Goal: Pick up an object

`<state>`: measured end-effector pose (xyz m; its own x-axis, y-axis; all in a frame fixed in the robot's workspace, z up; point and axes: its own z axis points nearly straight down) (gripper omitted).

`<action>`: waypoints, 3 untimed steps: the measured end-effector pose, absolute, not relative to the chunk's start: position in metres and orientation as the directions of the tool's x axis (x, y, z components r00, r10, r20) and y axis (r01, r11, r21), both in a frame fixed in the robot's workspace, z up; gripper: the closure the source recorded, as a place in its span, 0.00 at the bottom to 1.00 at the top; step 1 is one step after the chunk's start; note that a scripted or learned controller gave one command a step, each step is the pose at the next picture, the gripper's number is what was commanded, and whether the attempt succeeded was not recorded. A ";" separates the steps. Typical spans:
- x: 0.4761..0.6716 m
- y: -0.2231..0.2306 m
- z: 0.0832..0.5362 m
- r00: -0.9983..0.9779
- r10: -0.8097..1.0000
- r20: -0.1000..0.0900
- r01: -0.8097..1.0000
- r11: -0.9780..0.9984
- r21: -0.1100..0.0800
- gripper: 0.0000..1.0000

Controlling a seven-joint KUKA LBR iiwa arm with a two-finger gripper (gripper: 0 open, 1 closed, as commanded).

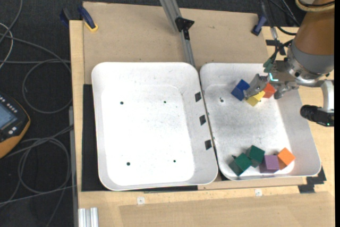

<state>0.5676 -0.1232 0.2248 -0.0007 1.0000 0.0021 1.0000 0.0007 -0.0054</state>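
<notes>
i see the gripper (264, 84) low over the right bin (297, 130), at its far end. yellow block (255, 98) lies just below-left of the tip, blue block (240, 89) beside it. can't tell grip state or any hold.

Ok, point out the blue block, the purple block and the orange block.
blue block (240, 89), camera view, its top face.
purple block (271, 162), camera view, its top face.
orange block (286, 156), camera view, its top face.
</notes>
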 end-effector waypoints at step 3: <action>0.567 -0.120 0.122 0.000 1.000 0.002 1.000 0.000 -0.008 0.00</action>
<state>0.5665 -0.1196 0.1221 -0.0002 1.0000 0.0025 1.0000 0.0002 -0.0081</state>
